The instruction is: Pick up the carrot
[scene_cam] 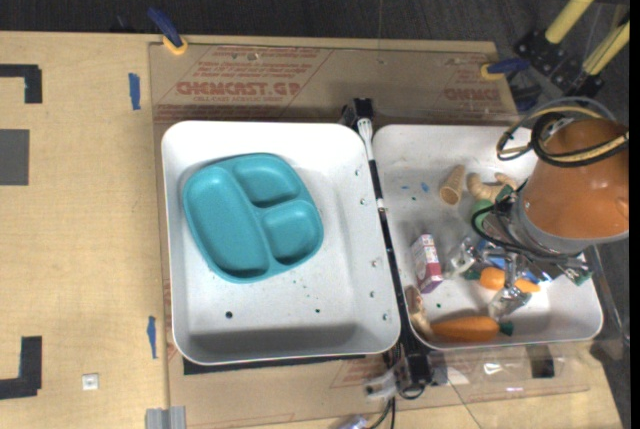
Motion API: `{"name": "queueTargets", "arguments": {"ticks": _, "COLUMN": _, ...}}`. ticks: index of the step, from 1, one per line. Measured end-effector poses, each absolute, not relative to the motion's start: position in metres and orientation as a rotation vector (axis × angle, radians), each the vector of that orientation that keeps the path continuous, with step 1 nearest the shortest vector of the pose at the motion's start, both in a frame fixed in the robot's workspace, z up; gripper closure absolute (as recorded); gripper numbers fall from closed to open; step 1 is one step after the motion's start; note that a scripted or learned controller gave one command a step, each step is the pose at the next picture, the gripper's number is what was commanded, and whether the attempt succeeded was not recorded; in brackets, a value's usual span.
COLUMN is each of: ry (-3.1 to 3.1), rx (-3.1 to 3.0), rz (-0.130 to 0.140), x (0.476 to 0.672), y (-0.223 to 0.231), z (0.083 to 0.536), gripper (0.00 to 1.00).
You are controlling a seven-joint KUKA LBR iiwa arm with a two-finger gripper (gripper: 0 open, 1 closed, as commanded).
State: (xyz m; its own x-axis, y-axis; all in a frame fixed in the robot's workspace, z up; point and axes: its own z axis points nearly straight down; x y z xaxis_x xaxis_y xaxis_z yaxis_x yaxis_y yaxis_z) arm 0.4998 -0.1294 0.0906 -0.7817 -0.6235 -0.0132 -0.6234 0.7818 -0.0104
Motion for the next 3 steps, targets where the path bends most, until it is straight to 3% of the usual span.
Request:
{"name": "queueTargets", "arguments": {"ticks": 2, "ry": 2.268, "rx": -2.144, "rz": -0.024, "x": 0.487, "y": -0.145, "z": 0.091, "gripper": 0.00}}
{"name": "queueTargets", "arguments": {"ticks": 3, "ry": 2.262, "rx": -2.135, "rz": -0.023, "x": 0.490, "y": -0.141, "z": 0.103, "gripper": 1.00}}
